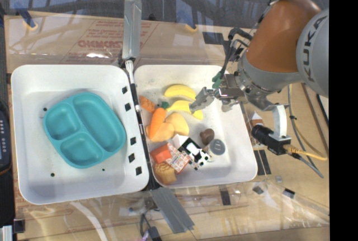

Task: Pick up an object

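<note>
- Two white bins are seen side by side on the bench, the left bin [22,122] and the right bin [240,145].
- A teal plate [84,129] with three sections is seen lying in the left bin.
- A pile of toy food is seen in the right bin, mostly on its left side and in the middle.
- Two yellow bananas [180,91] are placed near the top of the pile, one just below the other.
- An orange carrot [157,118] is seen beside a pale orange fruit [174,123], and the two are touching.
- A small black and white cow [195,154] is seen lower down, next to a red and white packet [178,160].
- A brown round thing [207,135] and a grey round disc [217,147] are seen just to the right of the cow.
- A tan, bread-like thing [165,174] is seen at the bottom edge of the pile.
- The grey arm [279,38] with the orange band is seen reaching in from the right, over the right bin.
- The gripper [200,101] is held low over the bananas, right at the lower banana.
- It cannot be told whether the fingers are spread or pressed together.
- Nothing is seen to be lifted out of the pile.
</note>
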Controlling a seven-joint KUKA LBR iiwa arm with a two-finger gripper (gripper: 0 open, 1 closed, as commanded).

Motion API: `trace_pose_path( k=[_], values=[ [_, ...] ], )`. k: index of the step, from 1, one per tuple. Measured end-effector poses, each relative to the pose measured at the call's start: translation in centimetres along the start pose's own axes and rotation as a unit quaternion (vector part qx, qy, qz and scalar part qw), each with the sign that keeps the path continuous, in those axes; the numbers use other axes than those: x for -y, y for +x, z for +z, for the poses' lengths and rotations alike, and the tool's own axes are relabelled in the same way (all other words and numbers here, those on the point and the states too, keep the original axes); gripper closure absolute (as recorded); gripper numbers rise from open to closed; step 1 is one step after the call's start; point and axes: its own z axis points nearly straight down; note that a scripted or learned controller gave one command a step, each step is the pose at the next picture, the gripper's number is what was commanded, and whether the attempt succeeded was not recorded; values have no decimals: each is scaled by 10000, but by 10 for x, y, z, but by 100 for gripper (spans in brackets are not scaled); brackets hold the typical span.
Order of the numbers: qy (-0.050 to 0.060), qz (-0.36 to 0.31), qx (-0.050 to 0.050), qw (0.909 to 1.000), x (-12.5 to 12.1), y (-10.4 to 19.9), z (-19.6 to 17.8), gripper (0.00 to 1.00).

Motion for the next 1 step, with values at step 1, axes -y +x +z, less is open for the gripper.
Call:
trace_pose_path(
  k=[1],
  values=[
    [45, 352, -3, 9994, -53, -5, 90, 0]
  ],
)
